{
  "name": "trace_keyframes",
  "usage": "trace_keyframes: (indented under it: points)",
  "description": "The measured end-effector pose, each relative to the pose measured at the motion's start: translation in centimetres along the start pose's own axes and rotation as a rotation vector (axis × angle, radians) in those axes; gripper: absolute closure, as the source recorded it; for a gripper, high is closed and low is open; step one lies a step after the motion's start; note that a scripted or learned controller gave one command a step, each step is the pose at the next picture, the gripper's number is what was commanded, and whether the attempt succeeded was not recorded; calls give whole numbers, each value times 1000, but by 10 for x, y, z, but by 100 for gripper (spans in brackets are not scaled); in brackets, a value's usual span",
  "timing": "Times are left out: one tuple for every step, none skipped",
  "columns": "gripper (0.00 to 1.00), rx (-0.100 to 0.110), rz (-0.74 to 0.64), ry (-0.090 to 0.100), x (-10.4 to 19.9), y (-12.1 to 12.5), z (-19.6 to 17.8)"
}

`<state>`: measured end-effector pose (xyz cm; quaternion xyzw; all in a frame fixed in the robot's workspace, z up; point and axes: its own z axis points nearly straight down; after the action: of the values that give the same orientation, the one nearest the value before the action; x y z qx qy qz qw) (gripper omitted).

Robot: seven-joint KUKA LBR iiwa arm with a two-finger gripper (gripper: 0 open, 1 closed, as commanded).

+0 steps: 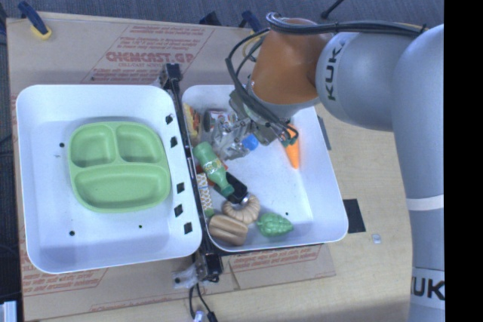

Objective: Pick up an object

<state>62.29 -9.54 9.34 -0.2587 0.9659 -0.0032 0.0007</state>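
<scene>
Objects for picking, a green bottle (pixel 210 167), bread roll (pixel 229 228) and carrot (pixel 293 154), lay heaped in the right bin (pixel 326 196); the pincer (pixel 235 139) hovered low over them, its grip impossible to tell.

Bright, even light from overhead — nothing I see is in deep dark.

My grey arm (pixel 377 79) takes a pale sheen along its upper curve, and the orange band (pixel 283 72) glows warm without burning out. The two white bins come up very bright, the left bin (pixel 38 185) nearly washed flat at its floor; the green tray (pixel 119 164) in it throws almost no shadow. Under my wrist a soft grey shadow falls on the right bin (pixel 317 185), with blurred edges. The picture is coarse and a little soft — small things near the divider smear together, and the print on the cardboard (pixel 151 56) reads only faintly. The far floor looks dimmer and grainy.
</scene>
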Motion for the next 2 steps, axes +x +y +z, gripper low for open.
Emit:
trace_keyframes:
  points:
    - [0,0,1,0,0,0,0]
    - [0,-8,-257,2,12,11,1]
